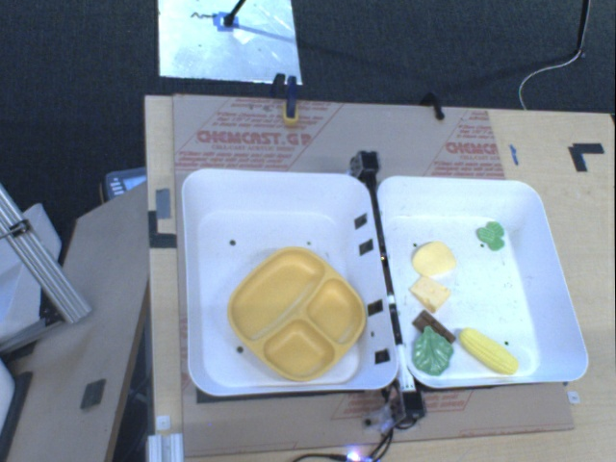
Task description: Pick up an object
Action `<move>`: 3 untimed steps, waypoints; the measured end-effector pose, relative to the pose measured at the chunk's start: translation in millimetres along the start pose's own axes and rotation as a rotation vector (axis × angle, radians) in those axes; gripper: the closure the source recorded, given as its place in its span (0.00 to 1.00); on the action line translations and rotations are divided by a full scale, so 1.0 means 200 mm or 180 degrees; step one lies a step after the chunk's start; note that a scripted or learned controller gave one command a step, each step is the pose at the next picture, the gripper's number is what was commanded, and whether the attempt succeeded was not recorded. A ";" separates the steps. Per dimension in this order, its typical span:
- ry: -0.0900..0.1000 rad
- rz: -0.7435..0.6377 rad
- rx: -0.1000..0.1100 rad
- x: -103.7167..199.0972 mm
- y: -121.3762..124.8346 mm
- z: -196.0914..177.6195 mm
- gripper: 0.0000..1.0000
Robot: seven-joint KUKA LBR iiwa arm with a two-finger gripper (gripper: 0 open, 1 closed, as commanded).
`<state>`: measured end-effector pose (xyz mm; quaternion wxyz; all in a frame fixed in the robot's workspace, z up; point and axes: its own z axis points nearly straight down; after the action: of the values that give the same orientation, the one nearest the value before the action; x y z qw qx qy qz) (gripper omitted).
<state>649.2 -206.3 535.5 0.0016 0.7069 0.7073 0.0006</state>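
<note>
right bin (539, 258): holds the loose pieces, right half of frame
corn cob (488, 351): lower right of that bin, lying slantwise. Looks like light rigid plastic, ridged so less slippery. Best pick: pinch across the short axis at mid-length
green leaf piece (432, 351): just beside the corn's left end, touching a small brown block (433, 324); crowded, skip
yellow wedge (430, 293): mid bin, small and blocky, probably stiff; fair second choice
pale yellow round (434, 258): smooth dome, likely to slip
small green piece (491, 236): upper right, flat, hard to grip
yellow divided tray (296, 313): left bin, wide, poor candidate
jaws: cannot tell
</note>
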 end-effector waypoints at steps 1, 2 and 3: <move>0.0000 0.0001 0.0000 0.00 -0.05 0.00 1.00; 0.0000 0.0001 -0.0001 0.00 -0.08 0.00 1.00; 0.0001 0.0001 -0.0001 0.00 -0.11 0.00 1.00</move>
<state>626.9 -206.1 535.4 0.0015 0.7070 0.7072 0.0008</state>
